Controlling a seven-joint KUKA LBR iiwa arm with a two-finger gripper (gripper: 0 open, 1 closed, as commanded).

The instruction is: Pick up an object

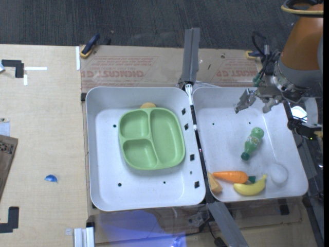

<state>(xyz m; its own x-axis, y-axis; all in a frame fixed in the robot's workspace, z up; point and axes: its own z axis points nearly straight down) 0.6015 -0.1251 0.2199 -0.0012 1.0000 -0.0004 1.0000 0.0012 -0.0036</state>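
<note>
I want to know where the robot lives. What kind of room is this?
Probably a robot lab or workshop. A workbench bears two white bins, a robot arm reaches in, and toy food like a banana lies inside.

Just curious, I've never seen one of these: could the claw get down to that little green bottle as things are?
Probably yes. The claw hangs above the right bin, and the green bottle lies alone on bare floor, apart from the carrot and banana.

Cardboard sheet (154,68) on the far side of the bins: red printed lettering, seen upside down, repeated left and right of the grey divider post. Too blurred to read reliably.
</note>
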